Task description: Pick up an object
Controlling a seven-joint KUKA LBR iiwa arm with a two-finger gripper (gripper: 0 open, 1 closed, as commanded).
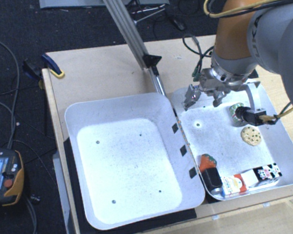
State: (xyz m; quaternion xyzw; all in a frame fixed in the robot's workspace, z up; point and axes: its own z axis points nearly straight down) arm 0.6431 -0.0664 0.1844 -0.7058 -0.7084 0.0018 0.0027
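Two shallow white bins sit side by side on the pale wooden surface (100,66). The left bin (77,129) is the bigger in this view, and the right bin (282,148) holds a scatter of small things. The grey arm with its orange band (233,19) reaches in from the right and ends over the far part of the right bin. Its end effector (204,95) hangs there with the two fingers spread apart and nothing between them.

Near it, a small round dark-green and white object (237,112) lies just beside a black piece of the arm's gear; I cannot quite make out what it is. A round tan speckled cookie (251,135) lies a little nearer. At the bin's left wall rests a small orange and green toy (207,160), touching a black rectangular block (212,178). Along the near wall lies an orange, white and black printed carton (251,178).
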